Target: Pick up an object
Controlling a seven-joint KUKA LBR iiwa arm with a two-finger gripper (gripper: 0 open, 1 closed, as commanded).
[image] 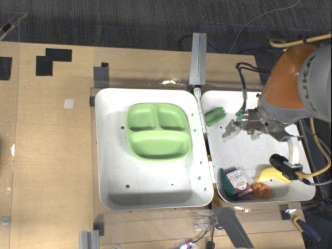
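- Objects for picking lie in the right bin [306, 193]: a small green piece [214, 116] near its upper left corner, just beside the divider between the bins.
- Along the near wall of the same bin, a dark green item [225, 181], a small printed packet [238, 179], a brownish-red lump [262, 190] and a yellow item [274, 175] sit close together; the packet leans against the dark green item.
- Gripper [232, 129] hangs over the upper middle of the right bin, fingers pointing left, just beside the green piece and apart from it; nothing shows between the fingers, and whether they are spread or closed cannot be told.
- Arm [298, 82], grey with an orange band, enters from the right.
- Left bin [111, 185] holds a green divided tray [158, 130] with three compartments, lying flat near its centre.
- Wooden bench [46, 154] bears both bins.
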